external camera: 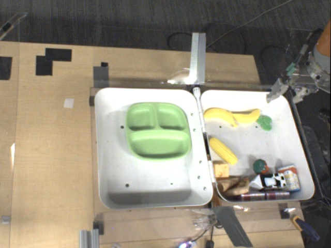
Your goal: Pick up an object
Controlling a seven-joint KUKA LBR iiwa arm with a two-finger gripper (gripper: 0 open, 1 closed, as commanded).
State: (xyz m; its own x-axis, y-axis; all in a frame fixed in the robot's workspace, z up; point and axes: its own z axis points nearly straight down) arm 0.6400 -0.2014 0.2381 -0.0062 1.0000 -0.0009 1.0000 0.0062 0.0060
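Observation:
The right bin (282, 143) holds the objects. A yellow banana (231, 116) lies near its back edge, with a small green broccoli piece (265, 122) at its right tip. A yellow corn cob (223, 150) lies along the left wall. Piled in the front corner are a green and red ball (259, 165), a black and white cow toy (271, 181), a small can (290, 179), a dark marker (264, 195) and brown blocks (227, 177). My gripper (289, 87) hangs over the bin's back right corner, above and to the right of the broccoli piece, touching nothing.
A light green divided plate (158, 129) lies in the left bin (106, 159). A metal post (198, 56) stands behind the wall between the bins. Cables run across the dark floor at the back. Wooden bench surface (46, 154) stretches to the left.

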